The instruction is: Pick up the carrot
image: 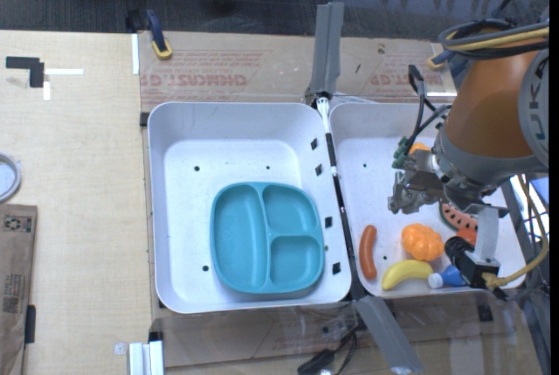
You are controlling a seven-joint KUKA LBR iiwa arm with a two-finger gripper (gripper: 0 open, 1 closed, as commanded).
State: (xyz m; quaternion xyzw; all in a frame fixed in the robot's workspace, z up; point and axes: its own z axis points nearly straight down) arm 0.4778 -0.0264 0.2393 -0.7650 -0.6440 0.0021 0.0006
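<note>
The tabletop [70,146] carries two bins; the right bin [349,137] holds the pincer [403,200], low over its floor. The left bin [175,137], with a teal tray [266,238], lies well off to the pincer's left. The arm [493,111] looms above and hides whatever lies under it. Whether the pincer is open or closed I cannot tell. The carrot is hard to name: probably the orange bit [420,149] just above the pincer, mostly covered, axis unreadable.

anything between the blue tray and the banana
Yes. In the camera view, the red sausage lies between the blue tray and the banana, past the bins' shared wall, in the right bin.
</note>
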